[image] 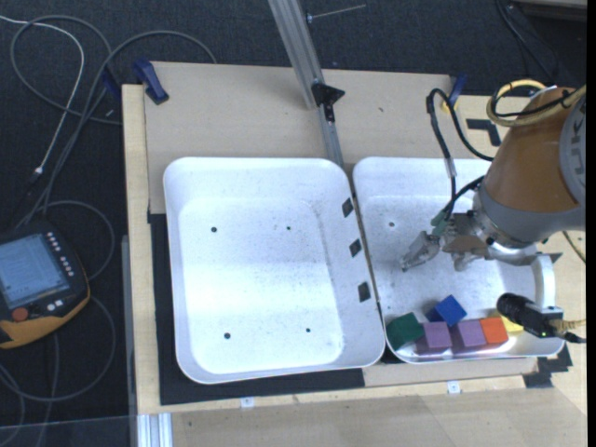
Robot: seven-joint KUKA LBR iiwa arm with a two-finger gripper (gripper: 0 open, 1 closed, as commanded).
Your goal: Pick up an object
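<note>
Left bin (186, 184): white, on the counter (233, 110). Right bin (372, 180): gripper (433, 248) hangs above its bare middle, fingers spread, nothing between them. Blocks crowd the near edge: green block (403, 328), purple block (435, 337), blue block (450, 309), orange block (494, 330). Risk: packed so tightly, fingers may land on neighbours or the rim and close on nothing.

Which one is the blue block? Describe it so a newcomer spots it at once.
Start at the right bin, the one the arm reaches into, and go to its near edge, where a row of blocks lies. The blue block sits just behind that row, between the green block and the orange block. It alone is blue and out of line, towards the gripper.
</note>
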